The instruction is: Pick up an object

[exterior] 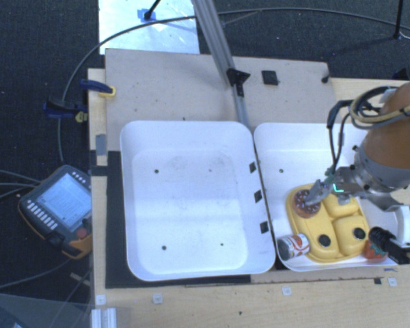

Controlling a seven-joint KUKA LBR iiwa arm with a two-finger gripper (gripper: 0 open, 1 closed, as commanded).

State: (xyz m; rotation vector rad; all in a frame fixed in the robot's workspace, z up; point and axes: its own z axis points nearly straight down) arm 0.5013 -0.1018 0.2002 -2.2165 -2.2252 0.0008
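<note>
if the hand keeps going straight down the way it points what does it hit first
Most likely the yellow tray in the right bin, near the brown round piece at its left end. The hand sits right above it, though depth is hard to judge from this slanted view.

Bench (191,80): two bins side by side, touching along their inner edges. Left bin (133,203); right bin (280,156). Right bin, near corner: moulded tray (331,234); can (294,245) lying at the tray's left near edge; round object (304,199) on the tray's far left. Pendant (58,207) left of the bench.
</note>
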